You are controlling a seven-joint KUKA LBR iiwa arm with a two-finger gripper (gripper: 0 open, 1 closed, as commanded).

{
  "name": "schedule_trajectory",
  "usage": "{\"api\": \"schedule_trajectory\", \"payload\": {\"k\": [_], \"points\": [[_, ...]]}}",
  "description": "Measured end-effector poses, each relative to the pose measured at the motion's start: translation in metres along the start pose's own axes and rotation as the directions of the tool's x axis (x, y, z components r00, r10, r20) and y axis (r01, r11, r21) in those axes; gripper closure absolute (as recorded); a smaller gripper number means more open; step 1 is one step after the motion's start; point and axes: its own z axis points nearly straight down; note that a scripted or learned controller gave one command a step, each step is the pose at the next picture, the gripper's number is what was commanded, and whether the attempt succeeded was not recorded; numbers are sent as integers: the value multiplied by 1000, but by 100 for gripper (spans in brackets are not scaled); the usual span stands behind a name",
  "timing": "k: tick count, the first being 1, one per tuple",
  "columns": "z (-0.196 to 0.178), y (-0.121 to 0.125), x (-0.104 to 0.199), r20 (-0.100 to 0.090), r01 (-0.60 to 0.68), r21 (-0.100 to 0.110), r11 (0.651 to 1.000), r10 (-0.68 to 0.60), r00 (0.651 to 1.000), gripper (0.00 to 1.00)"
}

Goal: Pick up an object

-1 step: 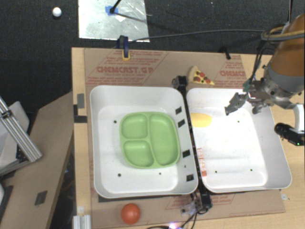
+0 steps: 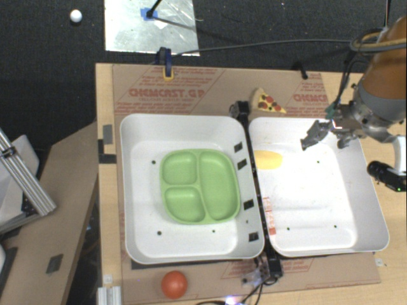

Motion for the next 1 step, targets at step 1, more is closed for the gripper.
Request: {"api": "schedule_trajectory", "payload": {"k": [1], "points": [[62,4,1,-1,-2,4,1000,2,1000,0]]}}
